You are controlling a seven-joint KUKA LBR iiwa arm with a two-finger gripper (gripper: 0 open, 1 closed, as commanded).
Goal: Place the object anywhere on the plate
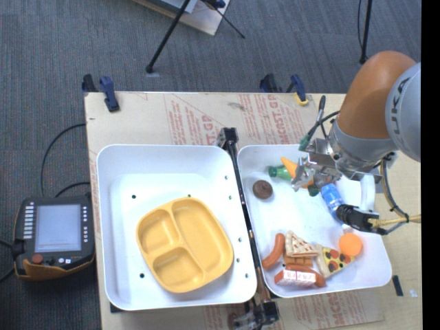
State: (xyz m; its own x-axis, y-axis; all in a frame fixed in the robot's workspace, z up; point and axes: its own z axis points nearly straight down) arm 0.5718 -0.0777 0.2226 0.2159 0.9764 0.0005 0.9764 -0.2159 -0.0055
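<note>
You have the yellow plastic plate with three compartments (184, 253) lying in the left white bin (117, 163), toward the lower middle of the frame, with nothing on it. The grey arm with the orange band (375, 108) comes in from the right and hangs over the upper part of the right white bin (381, 270). Its gripper (307, 172) sits low among a few toys near that bin's upper rim: an orange carrot-shaped piece with a green end (284, 169) just to its left and a blue bottle-shaped toy (331, 196) just to its lower right. You cannot tell from this angle whether the gripper has closed on anything; the wrist and cables hide the tips. A dark brown round cookie-like disc (262, 189) lies apart on the bin floor to the left of the gripper. Along the lower edge of the right bin you see a red sausage (273, 250), a wedge-shaped sandwich piece (299, 245), a pizza slice (331, 259) and an orange ball (350, 245), clustered close together.
</note>
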